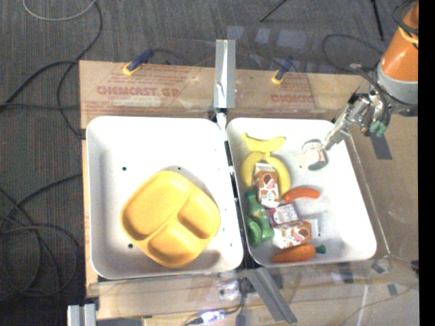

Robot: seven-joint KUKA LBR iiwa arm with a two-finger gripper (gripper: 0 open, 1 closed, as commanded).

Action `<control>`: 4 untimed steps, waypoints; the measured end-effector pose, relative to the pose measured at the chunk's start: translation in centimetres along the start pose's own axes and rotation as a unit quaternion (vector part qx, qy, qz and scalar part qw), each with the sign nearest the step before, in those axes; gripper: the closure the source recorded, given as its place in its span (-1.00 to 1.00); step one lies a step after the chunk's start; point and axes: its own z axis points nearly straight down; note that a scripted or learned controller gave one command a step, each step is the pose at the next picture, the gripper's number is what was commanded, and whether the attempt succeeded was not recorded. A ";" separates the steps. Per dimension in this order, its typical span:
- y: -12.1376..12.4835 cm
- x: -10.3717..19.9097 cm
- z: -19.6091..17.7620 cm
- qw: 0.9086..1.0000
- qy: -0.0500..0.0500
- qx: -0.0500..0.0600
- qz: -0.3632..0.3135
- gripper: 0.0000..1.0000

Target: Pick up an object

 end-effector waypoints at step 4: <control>8.9 2.5 13.3 0.829 -0.027 0.004 -0.558 1.00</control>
